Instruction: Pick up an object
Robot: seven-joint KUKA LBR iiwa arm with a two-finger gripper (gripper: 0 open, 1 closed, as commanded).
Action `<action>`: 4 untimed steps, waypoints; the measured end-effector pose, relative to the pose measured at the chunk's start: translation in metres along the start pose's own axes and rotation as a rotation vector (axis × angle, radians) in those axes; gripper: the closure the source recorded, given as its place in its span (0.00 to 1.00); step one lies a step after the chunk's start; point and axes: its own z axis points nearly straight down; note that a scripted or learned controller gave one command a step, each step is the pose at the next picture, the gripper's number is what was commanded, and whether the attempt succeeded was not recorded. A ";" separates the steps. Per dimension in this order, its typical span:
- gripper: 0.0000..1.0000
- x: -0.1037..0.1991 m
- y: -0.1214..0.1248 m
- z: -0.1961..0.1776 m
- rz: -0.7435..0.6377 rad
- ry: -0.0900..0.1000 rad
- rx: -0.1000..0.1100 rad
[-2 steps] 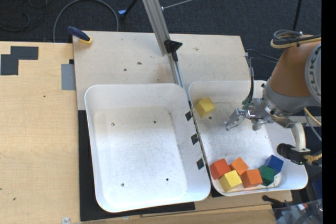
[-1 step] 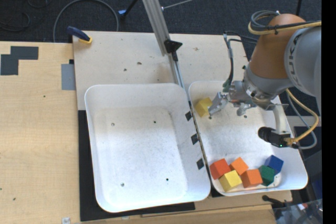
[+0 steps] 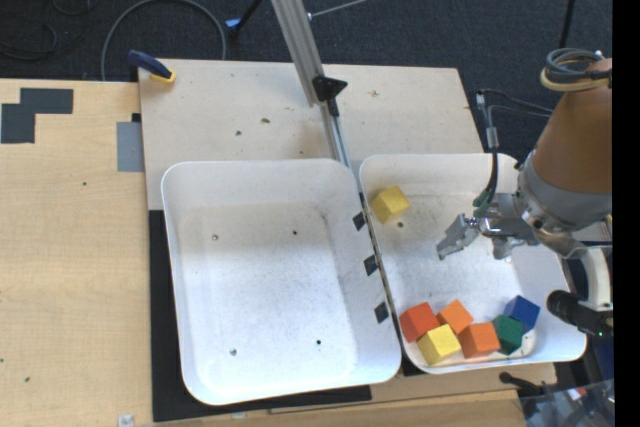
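Jaws (image 3: 478, 237) mid right bin (image 3: 440, 177), open floor around.

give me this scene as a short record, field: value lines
arm: enters from the right, gripper above the right bin
held: nothing between the fingers
lone block: yellow block near the right bin's upper left
cluster: red block, orange blocks, yellow, green block, blue block at its lower edge
left bin: white, beside the right one

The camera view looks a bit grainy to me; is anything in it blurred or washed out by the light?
Camera view: soft all over, light even; the right bin is bright white without hard glare; the claw looks smeared, its outline unclear; the yellow block casts only a faint shadow.
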 end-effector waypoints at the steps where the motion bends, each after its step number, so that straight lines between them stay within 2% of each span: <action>1: 0.00 0.041 0.051 0.061 -0.006 0.001 0.004; 2: 0.00 -0.025 0.115 0.071 0.000 -0.004 -0.003; 3: 0.00 0.009 0.163 -0.022 -0.006 -0.002 -0.012; 4: 0.00 0.013 0.164 0.011 -0.008 -0.001 0.003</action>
